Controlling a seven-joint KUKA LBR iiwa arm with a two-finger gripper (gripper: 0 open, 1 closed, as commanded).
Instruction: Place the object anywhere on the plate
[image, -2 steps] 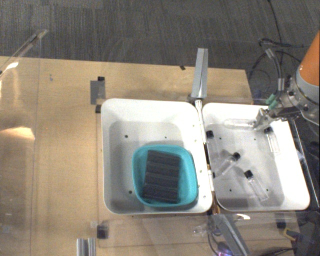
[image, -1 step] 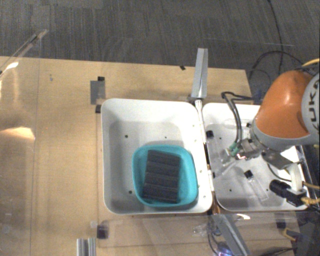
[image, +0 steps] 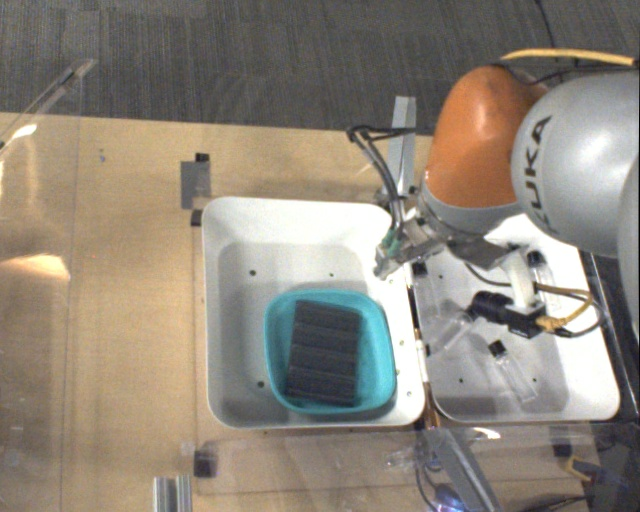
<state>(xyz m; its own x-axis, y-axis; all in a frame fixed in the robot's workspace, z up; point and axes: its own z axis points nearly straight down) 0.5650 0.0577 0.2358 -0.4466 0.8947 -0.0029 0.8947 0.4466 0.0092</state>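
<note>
Already the dark grey ribbed rectangular block (image: 323, 352) lies flat on the square turquoise plastic plate (image: 379, 345) in the left white bin (image: 232, 300). Above that bin's right rim, the pincer (image: 392, 253) sits mostly under the wrist; I cannot tell its opening or whether it holds anything. A careless sweep could nudge the plate or clip the rim.

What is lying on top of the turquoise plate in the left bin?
A dark ribbed block lies on the turquoise plate, inside the left bin. The plate's surface under the block is covered.
</note>
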